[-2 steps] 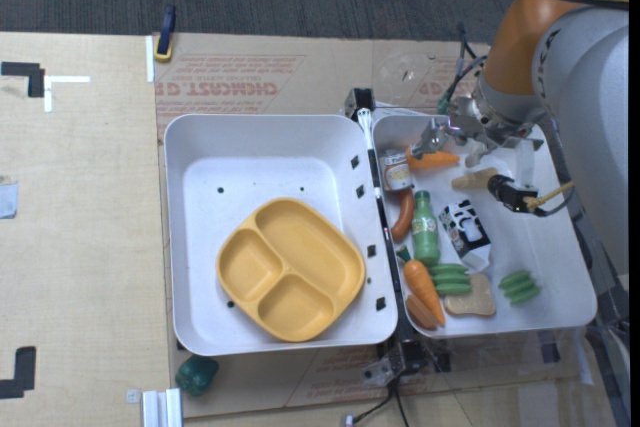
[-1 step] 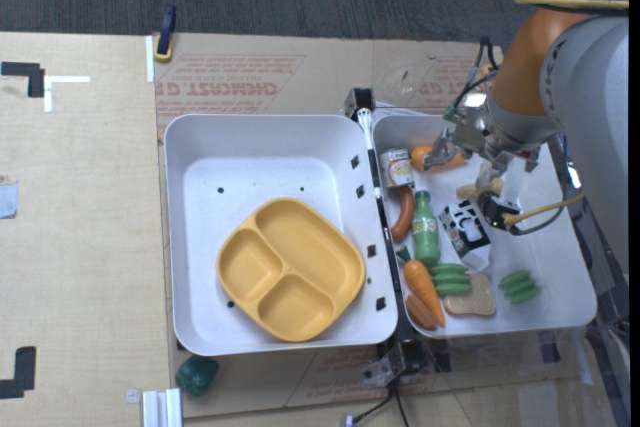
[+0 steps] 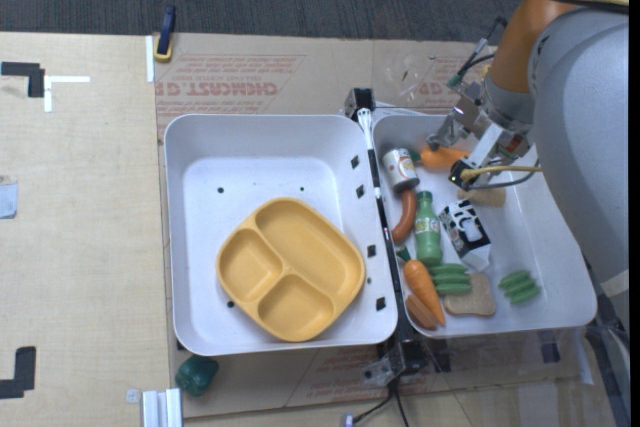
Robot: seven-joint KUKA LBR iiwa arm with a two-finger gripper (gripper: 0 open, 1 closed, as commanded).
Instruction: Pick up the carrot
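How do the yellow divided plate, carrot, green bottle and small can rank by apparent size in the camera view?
1. yellow divided plate
2. carrot and green bottle, too alike to separate
3. small can

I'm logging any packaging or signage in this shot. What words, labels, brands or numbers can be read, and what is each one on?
Red print on the cardboard sheet behind the bins: it appears upside down and mirrored, too unclear to quote.
Label on the small can: too small to read.
Label on the green bottle: blurred.
Black-and-white packet: markings unreadable.
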